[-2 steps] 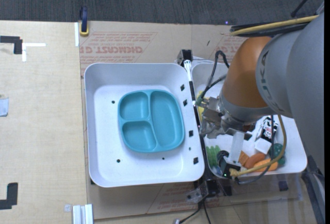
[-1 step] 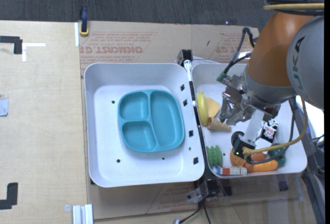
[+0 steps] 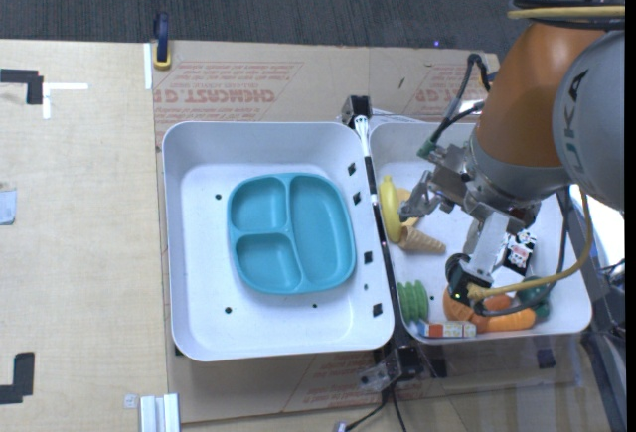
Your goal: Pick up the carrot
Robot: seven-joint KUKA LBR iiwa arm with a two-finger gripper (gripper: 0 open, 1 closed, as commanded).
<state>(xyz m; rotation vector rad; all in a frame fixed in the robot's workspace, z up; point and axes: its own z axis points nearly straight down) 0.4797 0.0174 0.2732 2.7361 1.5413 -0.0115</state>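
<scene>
Far left of the claw, a blue divided plate (image 3: 291, 231) sits in the left bin (image 3: 189, 251). Over in the right bin (image 3: 566, 321), the claw (image 3: 417, 204) hovers just beside a banana (image 3: 386, 207), with a cone (image 3: 423, 241) right below it. Spread or pressed together? Cannot tell from here. Down and right of the claw, well apart, the carrot (image 3: 512, 320) lies against the bin's near wall, nothing gripping it.
</scene>
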